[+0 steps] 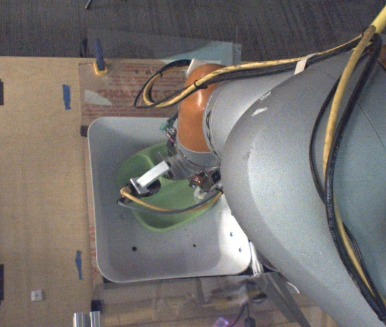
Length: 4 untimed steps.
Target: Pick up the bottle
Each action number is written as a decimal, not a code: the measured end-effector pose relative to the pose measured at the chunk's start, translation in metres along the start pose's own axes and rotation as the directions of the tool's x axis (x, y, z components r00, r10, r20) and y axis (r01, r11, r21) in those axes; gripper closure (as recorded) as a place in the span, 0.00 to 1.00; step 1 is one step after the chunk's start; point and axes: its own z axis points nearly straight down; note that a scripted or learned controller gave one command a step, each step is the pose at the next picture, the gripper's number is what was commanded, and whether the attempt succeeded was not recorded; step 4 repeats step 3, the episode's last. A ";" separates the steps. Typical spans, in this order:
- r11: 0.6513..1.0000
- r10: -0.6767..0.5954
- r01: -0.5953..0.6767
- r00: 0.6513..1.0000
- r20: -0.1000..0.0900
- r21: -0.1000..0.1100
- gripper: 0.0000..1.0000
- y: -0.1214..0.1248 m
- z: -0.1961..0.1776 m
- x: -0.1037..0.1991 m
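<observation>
Gripper (199, 178): low over bowl (169, 214), mid-bin (111, 142) toward the right edge; open or shut cannot be told. Bottle: hidden, probably straight below inside the bowl; long axis unknown.

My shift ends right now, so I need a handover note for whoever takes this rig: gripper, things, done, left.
Gripper: down in the white bin, low over the green bowl, with the arm's bulk covering the view's right.
Things: the green bowl lies in the bin's middle.
Done: the reach into the bin.
Left: no hold on the bottle can be confirmed; treat the pick as not yet done.
</observation>
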 end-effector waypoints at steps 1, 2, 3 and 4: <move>1.000 0.001 -0.001 1.000 -0.013 -0.002 1.00 0.001 -0.014 0.004; 0.998 -0.055 0.055 0.998 0.005 0.001 1.00 -0.026 -0.111 -0.022; 0.979 -0.202 0.202 0.979 0.007 0.005 1.00 0.030 -0.087 -0.129; 0.979 -0.202 0.202 0.979 0.007 0.005 1.00 0.030 -0.087 -0.129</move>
